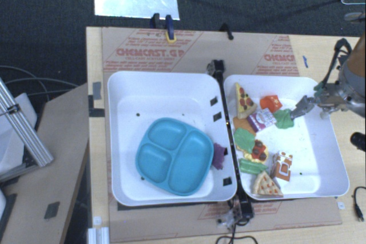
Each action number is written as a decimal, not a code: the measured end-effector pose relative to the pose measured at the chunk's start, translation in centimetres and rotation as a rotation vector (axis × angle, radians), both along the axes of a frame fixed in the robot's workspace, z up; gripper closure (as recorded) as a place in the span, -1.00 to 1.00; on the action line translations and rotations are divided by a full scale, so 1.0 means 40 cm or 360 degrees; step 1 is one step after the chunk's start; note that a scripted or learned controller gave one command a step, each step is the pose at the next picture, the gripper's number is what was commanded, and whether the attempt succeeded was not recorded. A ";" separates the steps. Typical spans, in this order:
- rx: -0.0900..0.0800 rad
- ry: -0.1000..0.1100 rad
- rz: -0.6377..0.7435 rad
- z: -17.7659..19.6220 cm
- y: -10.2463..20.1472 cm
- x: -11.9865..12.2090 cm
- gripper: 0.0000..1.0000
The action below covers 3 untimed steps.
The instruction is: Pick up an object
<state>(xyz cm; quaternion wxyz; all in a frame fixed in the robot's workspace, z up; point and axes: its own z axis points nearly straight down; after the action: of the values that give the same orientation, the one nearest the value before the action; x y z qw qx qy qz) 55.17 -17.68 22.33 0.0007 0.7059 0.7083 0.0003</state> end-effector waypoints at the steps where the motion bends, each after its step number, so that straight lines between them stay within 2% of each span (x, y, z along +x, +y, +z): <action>1: 0.0007 0.0019 -0.0007 -0.266 0.010 -0.124 -1.00; 2: 0.0001 -0.0018 -0.0010 -0.341 -0.031 -0.154 -1.00; 3: 0.0005 -0.0011 -0.0001 -0.340 -0.071 -0.155 -1.00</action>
<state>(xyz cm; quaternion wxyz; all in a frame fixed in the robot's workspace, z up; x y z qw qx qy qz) 48.98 -20.50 8.73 0.0020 0.7062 0.7080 0.0037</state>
